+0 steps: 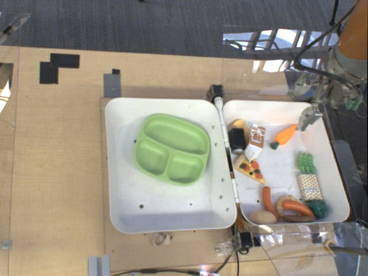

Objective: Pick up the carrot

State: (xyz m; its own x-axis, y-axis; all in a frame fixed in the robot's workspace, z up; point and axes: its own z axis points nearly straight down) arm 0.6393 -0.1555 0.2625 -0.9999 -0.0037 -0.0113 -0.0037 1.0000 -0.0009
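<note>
Two shallow white bins sit side by side on the wooden bench point(57, 171). The left white bin point(123, 211) carries a light green plastic plate with three sections point(171, 149), which lies near the bin's middle, a bit toward the far edge.

The right white bin point(339, 203) carries many small toy foods. The orange toy carrot with a green top point(284, 136) lies near the far edge of this bin, a little toward its right side. Its green end points to the near left. It rests on the bin floor.

The grey two-finger gripper point(309, 118) hangs by the far right corner of the right bin, just beside the carrot's orange end. Nothing sits between its fingers, and I cannot tell if they are wide or narrow.

Along the left edge of the right bin lie a black block point(237, 138), a small brown and white box point(256, 136) and a toy pizza slice point(251, 169). Near the right edge lie a bumpy green toy point(305, 162) and a pale patterned box point(310, 185). By the near edge lie a red toy sausage point(268, 196), a tan round toy point(263, 216), a toy hot dog point(294, 207) and a dark green toy broccoli point(317, 208).
</note>
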